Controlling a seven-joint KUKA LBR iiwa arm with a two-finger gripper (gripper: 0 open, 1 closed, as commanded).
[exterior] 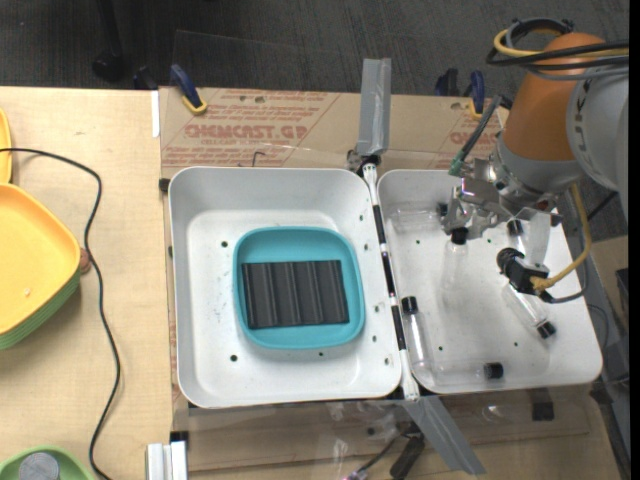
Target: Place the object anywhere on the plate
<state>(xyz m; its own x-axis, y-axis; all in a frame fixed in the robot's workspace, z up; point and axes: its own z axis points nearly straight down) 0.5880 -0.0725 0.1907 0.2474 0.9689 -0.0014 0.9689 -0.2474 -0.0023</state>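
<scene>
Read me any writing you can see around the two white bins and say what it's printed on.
"CHEMCAST GP": red print, repeated across the brown paper sheet behind the bins; the smaller red lines around it are too blurred to read.
Grey arm: partial letters at the frame edge, not legible.

Only readable thing you've got is red "CHEMCAST GP" print on the brown sheet (250, 128), far left of the gripper (458, 230).

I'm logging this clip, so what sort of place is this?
Probably a robotics lab workbench: a robot arm over two white bins, clamps pinning a cardboard sheet, and office-chair wheels on carpet behind.
</scene>
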